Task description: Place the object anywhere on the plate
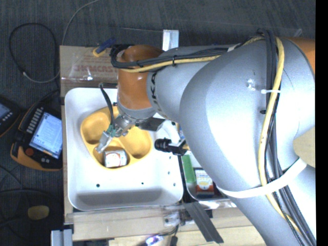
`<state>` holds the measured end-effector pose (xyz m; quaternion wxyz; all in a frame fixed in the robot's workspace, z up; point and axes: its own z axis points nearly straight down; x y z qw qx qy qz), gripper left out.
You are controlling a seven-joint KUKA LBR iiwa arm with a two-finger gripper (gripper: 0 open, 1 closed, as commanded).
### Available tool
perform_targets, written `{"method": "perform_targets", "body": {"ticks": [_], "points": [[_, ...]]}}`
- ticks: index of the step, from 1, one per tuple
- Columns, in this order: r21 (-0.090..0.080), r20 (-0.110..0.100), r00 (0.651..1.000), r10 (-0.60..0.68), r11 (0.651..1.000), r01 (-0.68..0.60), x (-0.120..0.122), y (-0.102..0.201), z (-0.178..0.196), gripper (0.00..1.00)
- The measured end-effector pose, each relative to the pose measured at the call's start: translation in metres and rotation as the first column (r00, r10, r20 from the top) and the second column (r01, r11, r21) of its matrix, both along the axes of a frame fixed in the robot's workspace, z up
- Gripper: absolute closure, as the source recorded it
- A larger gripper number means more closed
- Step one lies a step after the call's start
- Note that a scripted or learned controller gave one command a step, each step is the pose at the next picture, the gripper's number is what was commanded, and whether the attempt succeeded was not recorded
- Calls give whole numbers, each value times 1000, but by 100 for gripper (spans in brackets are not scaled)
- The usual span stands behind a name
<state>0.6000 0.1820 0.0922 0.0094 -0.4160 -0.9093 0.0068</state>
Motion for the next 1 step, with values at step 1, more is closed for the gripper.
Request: {"method": "perform_targets", "body": {"ticks": [1], "points": [[3,24,994,105,995,-105,39,-14,102,0]]}}
